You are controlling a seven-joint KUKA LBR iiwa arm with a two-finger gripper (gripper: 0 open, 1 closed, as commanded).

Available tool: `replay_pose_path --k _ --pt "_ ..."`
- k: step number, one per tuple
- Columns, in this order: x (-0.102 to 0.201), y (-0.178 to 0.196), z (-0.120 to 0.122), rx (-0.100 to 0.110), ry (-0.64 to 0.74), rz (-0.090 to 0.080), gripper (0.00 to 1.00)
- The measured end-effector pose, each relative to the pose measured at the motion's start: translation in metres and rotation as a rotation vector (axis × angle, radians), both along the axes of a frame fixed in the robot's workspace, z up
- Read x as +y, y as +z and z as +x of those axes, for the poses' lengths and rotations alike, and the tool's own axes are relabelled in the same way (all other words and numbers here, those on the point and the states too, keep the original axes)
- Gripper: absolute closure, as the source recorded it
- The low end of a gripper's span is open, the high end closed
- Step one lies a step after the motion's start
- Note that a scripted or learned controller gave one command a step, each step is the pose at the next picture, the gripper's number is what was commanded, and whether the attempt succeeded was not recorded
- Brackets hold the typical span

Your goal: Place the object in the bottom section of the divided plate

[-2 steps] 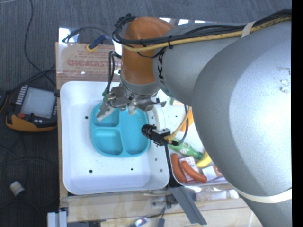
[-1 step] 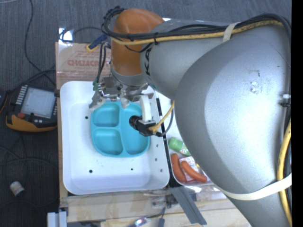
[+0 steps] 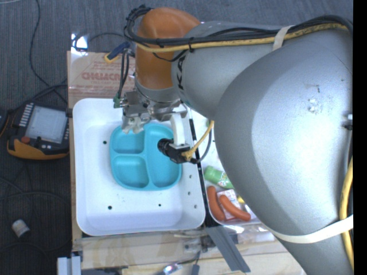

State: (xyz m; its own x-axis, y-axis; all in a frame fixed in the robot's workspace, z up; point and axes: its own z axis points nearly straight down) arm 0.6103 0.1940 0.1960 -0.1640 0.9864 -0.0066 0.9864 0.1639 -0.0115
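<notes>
The end effector [image 3: 134, 124] is seen hanging over the upper rim of the divided plate [image 3: 135, 173]. Whether it is apart or together cannot be told from this slanted view, and nothing can be made out in its grip. Above it the orange band [image 3: 163, 39] is met, and behind that the broad grey arm [image 3: 287, 125].

Directly below the end effector lies the plate, a smooth teal moulding with rounded corners and raised ridges parting it into shallow sections. It is set in the left bin [image 3: 97, 211], a glossy white tray with soft corners.

The object meant by the task cannot be fixed with certainty. The likeliest candidates are found well away to the lower right of the end effector, in the right bin [image 3: 202, 195]: a pair of red-orange sausages [image 3: 225, 206] and, just above them, a small green item [image 3: 217, 176]. The sausages are judged to be toy food: light, rounded and rather slick, and probably slightly yielding. A hold across the middle of one, square to its length, is advised, as a grip near an end could let it roll out. The green item is too far hidden to be judged.

Beyond the left bin, a cardboard sheet [image 3: 94, 76] is laid on the bench [image 3: 137, 242].
</notes>
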Motion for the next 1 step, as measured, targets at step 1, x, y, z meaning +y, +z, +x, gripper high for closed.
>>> replay_pose_path --k 1 --pt "0.0210 0.1249 0.0257 -0.009 -0.052 0.002 1.00"
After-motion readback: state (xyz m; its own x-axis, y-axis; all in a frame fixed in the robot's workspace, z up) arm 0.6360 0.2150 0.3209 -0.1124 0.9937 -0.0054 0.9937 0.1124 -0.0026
